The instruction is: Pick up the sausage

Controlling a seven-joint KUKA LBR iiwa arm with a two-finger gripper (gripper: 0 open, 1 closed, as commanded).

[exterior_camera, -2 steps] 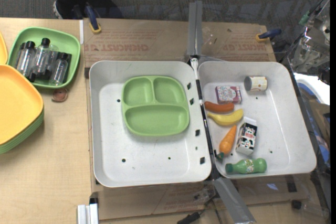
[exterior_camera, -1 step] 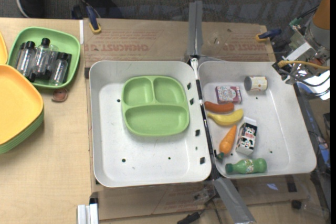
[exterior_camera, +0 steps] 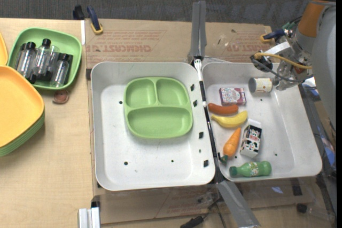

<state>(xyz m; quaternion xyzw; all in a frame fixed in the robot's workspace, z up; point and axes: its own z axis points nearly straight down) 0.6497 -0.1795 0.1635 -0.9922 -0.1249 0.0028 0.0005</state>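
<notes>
The sausage (exterior_camera: 223,109) is a short reddish-orange link lying on its side in the right bin (exterior_camera: 299,131), near that bin's left wall. It rests just above and against a yellow banana (exterior_camera: 230,119), and below a small pink box (exterior_camera: 232,95). The gripper (exterior_camera: 262,81) hangs over the bin's far right part, up and to the right of the sausage and well apart from it. Nothing shows in its grasp. The grey arm with its orange band (exterior_camera: 315,13) comes in from the upper right.
A carrot (exterior_camera: 232,141), a milk carton (exterior_camera: 251,140) and a green bottle (exterior_camera: 251,169) lie lower in the right bin. A green divided plate (exterior_camera: 158,107) sits in the left bin (exterior_camera: 107,131). Off the bins to the left are a green tray of bottles (exterior_camera: 45,59) and stacked yellow plates (exterior_camera: 18,112).
</notes>
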